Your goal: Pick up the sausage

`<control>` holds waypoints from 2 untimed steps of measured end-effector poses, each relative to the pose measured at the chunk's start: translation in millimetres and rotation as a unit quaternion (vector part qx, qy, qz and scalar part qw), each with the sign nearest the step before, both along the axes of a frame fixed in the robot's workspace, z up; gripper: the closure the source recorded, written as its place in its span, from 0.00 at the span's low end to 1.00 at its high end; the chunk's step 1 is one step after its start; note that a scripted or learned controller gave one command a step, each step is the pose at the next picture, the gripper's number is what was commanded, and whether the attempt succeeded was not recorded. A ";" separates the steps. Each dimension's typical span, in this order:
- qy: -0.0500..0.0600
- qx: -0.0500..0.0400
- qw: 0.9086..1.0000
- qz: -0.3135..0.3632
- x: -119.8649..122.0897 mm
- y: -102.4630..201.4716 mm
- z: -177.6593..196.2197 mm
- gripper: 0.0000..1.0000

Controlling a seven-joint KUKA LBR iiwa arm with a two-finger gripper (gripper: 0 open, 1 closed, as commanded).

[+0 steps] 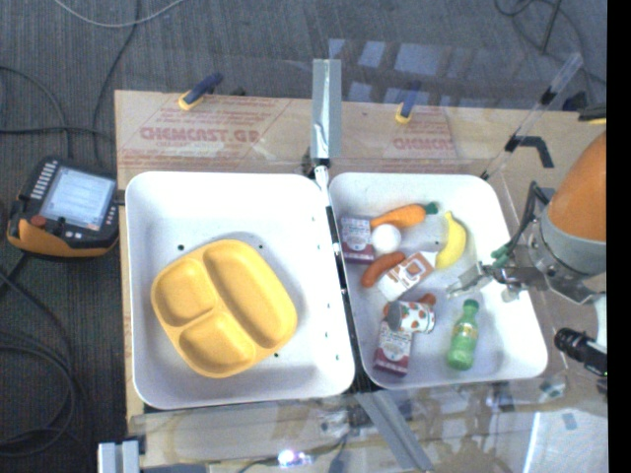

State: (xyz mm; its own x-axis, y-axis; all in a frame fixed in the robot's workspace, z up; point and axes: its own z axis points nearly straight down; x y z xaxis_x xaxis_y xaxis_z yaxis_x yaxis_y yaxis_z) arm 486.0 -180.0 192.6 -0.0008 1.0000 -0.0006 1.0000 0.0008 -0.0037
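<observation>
Gripper (pixel 473 282) of mine hangs at the right bin's (pixel 513 358) right side, grip I cannot tell, while the sausage (pixel 383 268) lies among toy food there, by a brown bench (pixel 222 131) on grey carpet (pixel 148 28).

Even, bright overhead light; soft shadows inside white bins (pixel 138 294); mild glare on plexiglass; slight overall softness.
</observation>
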 end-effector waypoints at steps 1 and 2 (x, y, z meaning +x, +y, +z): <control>0.000 0.000 0.998 -0.059 59.0 94.3 -10.4 0.00; -0.022 -0.004 0.997 -0.067 88.2 84.1 -74.0 0.00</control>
